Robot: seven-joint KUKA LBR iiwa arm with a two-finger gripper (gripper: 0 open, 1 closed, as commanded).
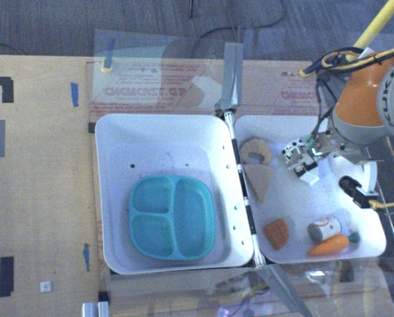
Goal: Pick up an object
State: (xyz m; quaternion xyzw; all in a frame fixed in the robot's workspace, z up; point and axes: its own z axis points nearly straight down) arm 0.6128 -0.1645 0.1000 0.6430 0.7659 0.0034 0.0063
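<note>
Two shallow white bins are set side by side on a pale wooden bench (38, 197), with the left bin (111, 137) holding a teal divided plate (172, 216) and the right bin (382, 240) holding several small objects. Grey carpet is seen beyond the bench, with dark cables lying on it, and a clear plastic sheet printed with red lettering is laid under the bins' far edges. Blue tape marks and black squares are placed on the bench's left part.

The arm (365, 98), grey with an orange band, is reached in from the right over the right bin's far right corner. The gripper (301, 158) is hung low near the bin floor at the bin's upper middle; whether it is open or closed cannot be told, and nothing can be made out in it.

The plate is laid flat with its long axis running roughly along the bin's near-far direction, slightly turned. In the right bin, a tan ring-shaped piece (256, 150) is placed near the far left corner, and a beige wedge (258, 179) just below it is pointed toward the near side. An orange-brown block (276, 233) is set near the front. A small can (324, 228) is lying beside a toy carrot (330, 244), whose long axis runs left to right, green end to the right.
</note>
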